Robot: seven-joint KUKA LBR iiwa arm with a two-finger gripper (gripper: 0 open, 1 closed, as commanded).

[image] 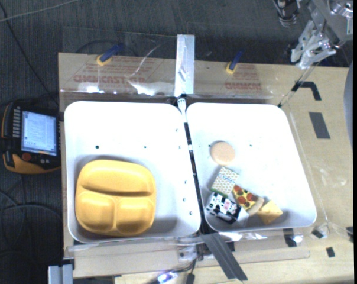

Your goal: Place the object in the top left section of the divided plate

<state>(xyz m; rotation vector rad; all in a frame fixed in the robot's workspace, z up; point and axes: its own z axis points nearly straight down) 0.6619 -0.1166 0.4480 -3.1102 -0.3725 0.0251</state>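
The object isn't singled out, so take the candidates together, all in the right bin (297,158). A round tan cookie (222,152) lies alone near the middle of that bin, a little toward the divider. Below it, toward the near edge, is a tight cluster: a small pale checkered packet (226,181), a pizza-slice piece with red dots (242,196) touching it on the right, a black-and-white cow-patterned carton (222,208) tucked just under both, and a yellow cheese wedge (270,213) at the right end of the group.

Over in the left bin (119,123) sits the yellow divided plate (115,196), pushed into the near left corner. It has one wide section across the far side and two smaller ones on the near side, and nothing lies in any of them.

Now the gripper (311,47): it hangs up at the far right corner of the view, beyond the far rim of the right bin and well apart from every object. Nothing sits between its fingers; whether they are spread or closed, I cannot tell from here. So the cookie and the cluster lie down and to the left of it, and the plate lies farther left again.

Outside the bins, a handheld control tablet (33,138) rests on the dark floor to the left.
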